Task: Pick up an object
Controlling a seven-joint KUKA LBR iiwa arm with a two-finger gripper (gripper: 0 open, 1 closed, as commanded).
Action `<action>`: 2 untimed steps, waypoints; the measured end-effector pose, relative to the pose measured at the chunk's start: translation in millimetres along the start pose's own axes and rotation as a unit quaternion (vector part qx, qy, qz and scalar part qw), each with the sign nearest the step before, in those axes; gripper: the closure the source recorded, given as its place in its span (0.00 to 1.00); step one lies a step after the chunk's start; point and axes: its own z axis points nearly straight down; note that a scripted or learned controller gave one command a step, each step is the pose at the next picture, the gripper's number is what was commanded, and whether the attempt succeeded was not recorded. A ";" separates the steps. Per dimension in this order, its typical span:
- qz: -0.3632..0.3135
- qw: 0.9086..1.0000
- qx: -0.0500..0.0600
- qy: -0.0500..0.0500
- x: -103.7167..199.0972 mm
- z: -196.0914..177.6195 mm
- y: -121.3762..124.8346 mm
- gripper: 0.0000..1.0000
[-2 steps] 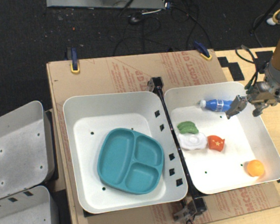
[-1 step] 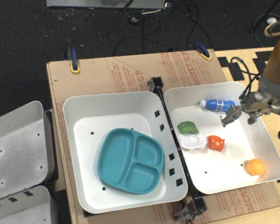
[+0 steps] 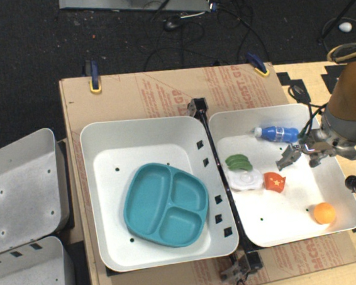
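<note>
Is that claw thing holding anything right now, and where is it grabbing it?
Nothing is held. The claw hangs over the right bin, with nothing between its fingers. The blue bottle and the red object both lie apart from it.

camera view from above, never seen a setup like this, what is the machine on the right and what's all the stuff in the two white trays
One fixed camera looks down at a slant on a bench. The grey and orange machine entering from the right is a robot arm; its two-finger gripper hangs over the right white bin, with nothing seen between its fingers. That bin holds a blue plastic bottle, a green leaf-like piece, a white round piece, a small red block and an orange ball. The left white bin holds a teal divided plate.
</note>
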 end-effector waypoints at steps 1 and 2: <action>0.001 1.000 -0.006 -0.001 -0.6 48.8 2.8 0.00; 0.000 1.000 -0.003 -0.001 0.1 39.7 1.2 1.00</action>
